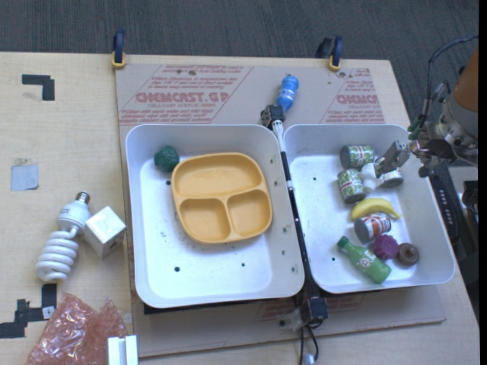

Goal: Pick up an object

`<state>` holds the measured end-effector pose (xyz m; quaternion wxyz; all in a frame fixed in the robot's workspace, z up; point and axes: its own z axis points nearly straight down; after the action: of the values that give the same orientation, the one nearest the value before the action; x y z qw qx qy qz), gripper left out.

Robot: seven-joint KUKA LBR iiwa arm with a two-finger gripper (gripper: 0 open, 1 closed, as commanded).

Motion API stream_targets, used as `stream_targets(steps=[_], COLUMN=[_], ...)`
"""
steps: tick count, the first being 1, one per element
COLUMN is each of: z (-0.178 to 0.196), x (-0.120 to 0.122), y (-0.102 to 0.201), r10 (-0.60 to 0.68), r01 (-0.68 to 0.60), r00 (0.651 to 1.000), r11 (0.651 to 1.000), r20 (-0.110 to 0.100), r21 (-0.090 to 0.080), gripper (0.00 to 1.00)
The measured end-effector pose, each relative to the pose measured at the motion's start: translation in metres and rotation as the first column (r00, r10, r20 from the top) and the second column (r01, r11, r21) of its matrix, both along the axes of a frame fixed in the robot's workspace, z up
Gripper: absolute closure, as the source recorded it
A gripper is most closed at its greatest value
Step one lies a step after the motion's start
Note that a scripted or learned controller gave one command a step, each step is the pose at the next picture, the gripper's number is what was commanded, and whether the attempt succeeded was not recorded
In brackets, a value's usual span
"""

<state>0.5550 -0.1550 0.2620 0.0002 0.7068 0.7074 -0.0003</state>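
Claw (392, 162) hovers at the right white bin's (434, 268) two o'clock edge, fingers seemingly apart and holding nothing, beside two green-labelled tin cans (352, 172). Judged step: approach; next it must descend and close on one can.

Tan bench (61, 150), grey carpet (228, 10)

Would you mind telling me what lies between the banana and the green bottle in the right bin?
In the camera view, a small can with a red label lies between the banana and the green bottle, just under the banana, in the right bin.
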Motion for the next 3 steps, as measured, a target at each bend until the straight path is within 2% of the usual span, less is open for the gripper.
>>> stream_targets(steps=[1, 2, 3], z=[-0.17, -0.16, -0.054], x=[0.049, 0.05, 0.104], y=[-0.005, -0.006, 0.058], r10=[0.001, 0.0, 0.001], r01=[-0.001, 0.0, -0.001], r00=[1.0, 1.0, 1.0], r11=[1.0, 1.0, 1.0], r20=[-0.002, -0.001, 0.001], r21=[0.004, 0.003, -0.001], gripper=[0.0, 1.0, 1.0])
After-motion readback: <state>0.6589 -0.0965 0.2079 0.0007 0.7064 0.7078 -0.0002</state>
